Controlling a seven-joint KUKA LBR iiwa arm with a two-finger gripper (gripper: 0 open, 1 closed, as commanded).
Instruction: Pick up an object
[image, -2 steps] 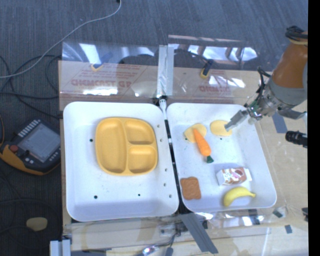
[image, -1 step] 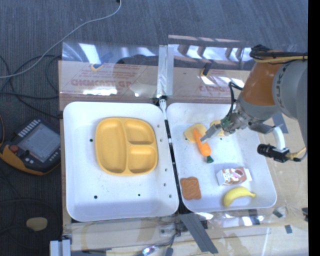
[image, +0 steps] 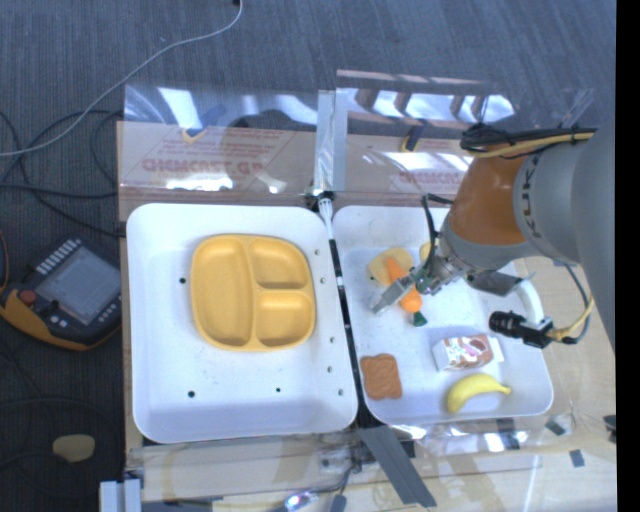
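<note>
Orange carrot (image: 411, 299) sits at the robot's hand (image: 398, 294) in the right bin (image: 540, 395); finger state cannot be told. Banana (image: 474, 391) lies toward five o'clock.

Carrot (image: 411, 299), banana (image: 474, 392), cracker (image: 381, 377) and packet (image: 466, 352) lie apart.

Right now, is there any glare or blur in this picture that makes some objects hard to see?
In the camera view, strong glare sits on the clear panels behind the bins; the gripper is small and soft over the carrot, so its fingers are unclear; the yellow tray, banana and cookie look evenly lit and sharp.
</note>
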